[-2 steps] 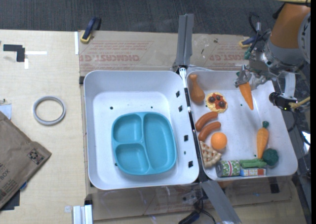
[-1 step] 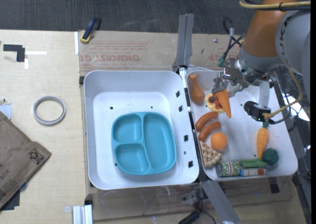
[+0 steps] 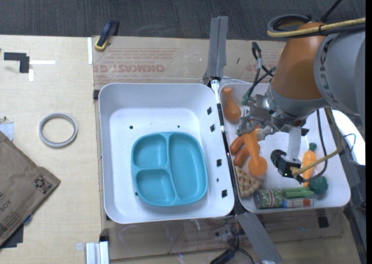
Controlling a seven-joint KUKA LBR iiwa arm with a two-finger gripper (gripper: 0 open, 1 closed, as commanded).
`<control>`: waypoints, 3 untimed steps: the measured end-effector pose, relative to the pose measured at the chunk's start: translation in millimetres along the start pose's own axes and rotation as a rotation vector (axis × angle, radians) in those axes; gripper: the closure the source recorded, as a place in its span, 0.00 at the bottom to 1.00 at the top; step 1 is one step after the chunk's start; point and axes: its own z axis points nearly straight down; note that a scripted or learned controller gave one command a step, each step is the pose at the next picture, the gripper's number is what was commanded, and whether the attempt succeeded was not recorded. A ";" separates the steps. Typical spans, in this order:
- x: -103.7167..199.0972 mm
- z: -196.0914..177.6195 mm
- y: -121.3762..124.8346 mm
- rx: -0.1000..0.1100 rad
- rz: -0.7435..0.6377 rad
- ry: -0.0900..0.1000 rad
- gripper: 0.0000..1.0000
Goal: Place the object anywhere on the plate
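Pick stage: the gripper [image 3: 254, 122], open or closed not determinable, stood over the orange toy food [image 3: 243, 143] right of the plate [image 3: 170, 168]; next required a firm grasp, then carry onto the plate

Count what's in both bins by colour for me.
Blue: 1, plate
Orange: 4, drumstick, sausage, knobbed piece, carrot
Tan: 1, waffle
Green: 3, broccoli, green-topped box, can
Total: 9
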 end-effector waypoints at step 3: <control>76.6 -20.0 -55.5 0.003 0.089 -0.003 1.00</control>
